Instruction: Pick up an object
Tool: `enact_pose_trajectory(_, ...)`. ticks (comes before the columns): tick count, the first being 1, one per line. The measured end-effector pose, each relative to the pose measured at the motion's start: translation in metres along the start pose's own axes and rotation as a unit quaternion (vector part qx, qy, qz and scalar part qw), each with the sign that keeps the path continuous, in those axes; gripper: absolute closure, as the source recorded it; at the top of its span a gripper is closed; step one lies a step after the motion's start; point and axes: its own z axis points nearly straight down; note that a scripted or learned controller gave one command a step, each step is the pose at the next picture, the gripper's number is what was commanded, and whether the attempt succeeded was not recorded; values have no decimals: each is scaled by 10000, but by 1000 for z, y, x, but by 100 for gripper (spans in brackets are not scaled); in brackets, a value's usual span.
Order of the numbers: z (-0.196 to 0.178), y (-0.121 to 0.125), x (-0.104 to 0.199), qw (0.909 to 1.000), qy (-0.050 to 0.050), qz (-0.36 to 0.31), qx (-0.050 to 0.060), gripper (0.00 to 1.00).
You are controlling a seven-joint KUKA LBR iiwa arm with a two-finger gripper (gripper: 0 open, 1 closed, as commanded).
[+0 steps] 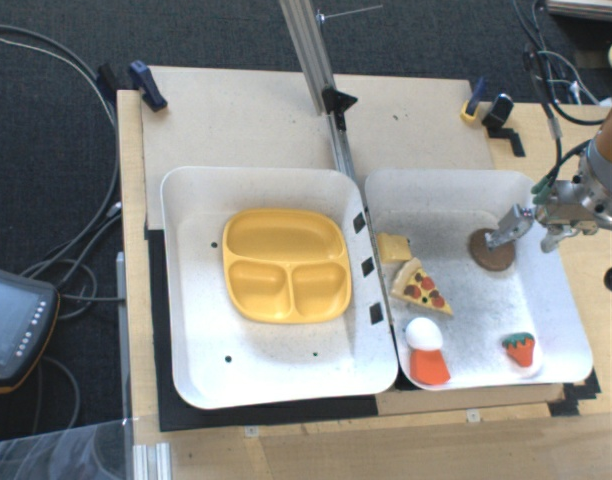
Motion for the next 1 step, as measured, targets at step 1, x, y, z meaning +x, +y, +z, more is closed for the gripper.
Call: enact_pose_trajectory(1,0,0,0,10000,-1,2,-3,0)
